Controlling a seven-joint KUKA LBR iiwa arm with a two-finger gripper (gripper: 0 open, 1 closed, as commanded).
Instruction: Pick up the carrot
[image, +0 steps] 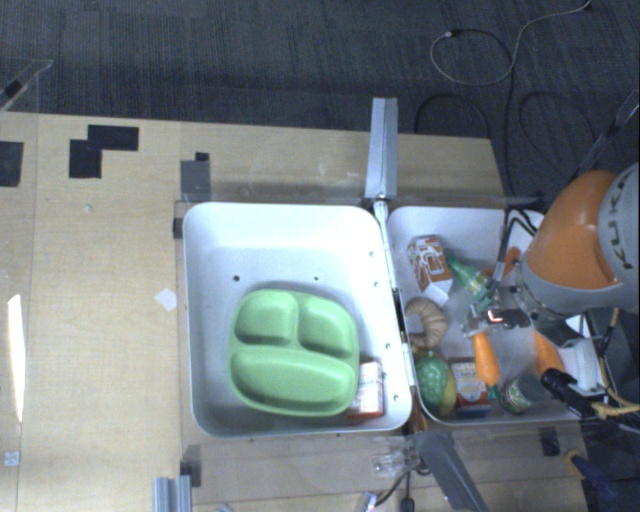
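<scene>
The carrot (485, 358) is a short orange stick lying in the right bin (455, 215), near its front, pointing toward the front edge. My gripper (489, 310) hangs over the middle of that bin, just behind the carrot's upper end, under the grey arm with its orange band (570, 240). From this angle the carrot looks to rest on the bin floor rather than in the gripper. A second orange piece (548, 352) shows to the right, partly hidden by the arm.
Around the carrot lie a brown-and-white carton (430, 260), a green packet (466, 272), a brown round roll (428, 320), a green fruit (435, 385), a small red box (468, 383) and a can (515, 397). The left bin (210, 300) holds a green divided plate (295, 350) and a packet (370, 390).
</scene>
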